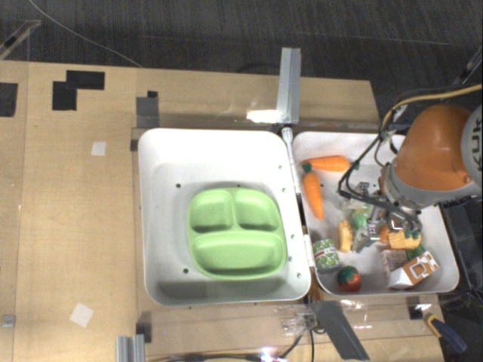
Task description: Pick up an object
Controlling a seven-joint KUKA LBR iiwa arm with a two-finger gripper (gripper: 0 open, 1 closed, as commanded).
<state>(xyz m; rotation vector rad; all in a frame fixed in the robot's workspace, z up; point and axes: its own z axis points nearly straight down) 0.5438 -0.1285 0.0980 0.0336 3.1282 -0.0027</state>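
The right white bin (pixel 447 277) holds several toy foods. Two orange carrots lie at its far left, one (pixel 329 163) flat along the back and one (pixel 312 193) pointing toward the front. A yellow piece (pixel 345 236), a green-labelled can (pixel 326 253) and a red and green fruit (pixel 348 278) sit along the bin's left-front. A small carton (pixel 413 270) rests at the front right. My gripper (pixel 375 228) hangs low over the bin's middle, just right of the yellow piece and beside an orange item (pixel 400 238). The wrist hides what lies directly beneath it.
The left white bin (pixel 158 202) holds a green divided plate (pixel 237 230). A metal post (pixel 289 89) stands behind the seam between the bins. Cables loop around the orange wrist (pixel 432 153) at the right. Wooden bench surface stretches to the left.
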